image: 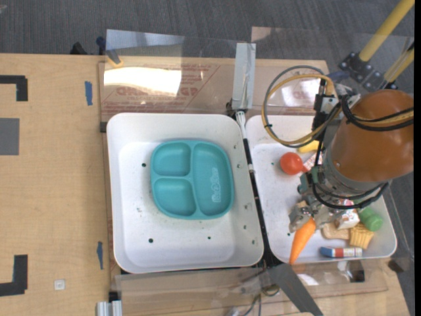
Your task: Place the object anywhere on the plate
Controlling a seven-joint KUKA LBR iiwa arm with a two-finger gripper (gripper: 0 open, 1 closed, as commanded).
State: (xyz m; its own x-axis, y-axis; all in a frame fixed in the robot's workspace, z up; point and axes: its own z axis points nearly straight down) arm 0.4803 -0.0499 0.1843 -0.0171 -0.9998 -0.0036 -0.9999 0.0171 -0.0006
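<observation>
Teal plate (193,178) sits in the left bin (125,196). Tool (308,209) hovers over a carrot (300,239) in the right bin (273,176); grip state unclear.

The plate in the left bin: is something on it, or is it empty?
Empty. All three compartments of the plate show bare teal; the toys lie in the right bin.

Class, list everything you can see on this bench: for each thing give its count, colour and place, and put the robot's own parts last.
Bins: two, white, side by side.
Plate: one, teal, three compartments, middle of left bin.
Ball: one, orange-red, upper right bin.
Carrot: one, orange, tilted, lower right bin.
Green piece: one, right bin's right side.
Tube: one, white, blue and red, right bin's lower edge.
Arm: one, orange band, over right bin.
Gripper: one, dark, just above carrot.
</observation>
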